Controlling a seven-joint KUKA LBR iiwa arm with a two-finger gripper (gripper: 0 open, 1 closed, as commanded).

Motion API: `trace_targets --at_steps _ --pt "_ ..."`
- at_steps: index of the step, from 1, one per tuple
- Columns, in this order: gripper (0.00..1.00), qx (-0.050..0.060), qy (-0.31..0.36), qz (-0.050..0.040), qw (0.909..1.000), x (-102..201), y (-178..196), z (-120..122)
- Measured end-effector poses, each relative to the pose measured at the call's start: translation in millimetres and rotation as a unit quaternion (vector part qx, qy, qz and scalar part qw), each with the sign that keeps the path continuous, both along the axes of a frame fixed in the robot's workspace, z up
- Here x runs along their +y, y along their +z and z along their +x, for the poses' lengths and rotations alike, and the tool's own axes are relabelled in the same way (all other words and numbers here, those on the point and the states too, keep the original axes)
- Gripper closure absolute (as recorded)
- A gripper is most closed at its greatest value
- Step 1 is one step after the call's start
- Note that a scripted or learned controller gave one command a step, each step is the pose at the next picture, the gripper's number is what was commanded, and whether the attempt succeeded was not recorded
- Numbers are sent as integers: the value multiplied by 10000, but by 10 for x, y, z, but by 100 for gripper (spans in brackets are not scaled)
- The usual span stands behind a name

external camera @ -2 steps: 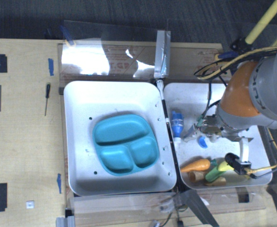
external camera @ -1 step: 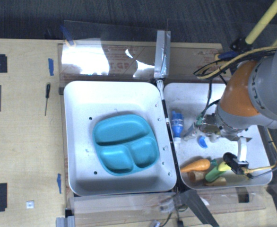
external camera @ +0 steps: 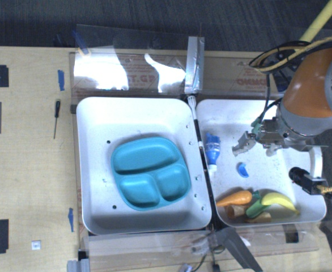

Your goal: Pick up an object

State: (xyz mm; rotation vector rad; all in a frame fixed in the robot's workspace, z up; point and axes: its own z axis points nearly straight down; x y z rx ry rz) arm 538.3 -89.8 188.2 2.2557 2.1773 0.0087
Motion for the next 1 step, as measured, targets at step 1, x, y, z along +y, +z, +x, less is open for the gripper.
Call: trace_targets --at_steps 1 --pt "0 8 226 0 9997 -18 -1004 47"
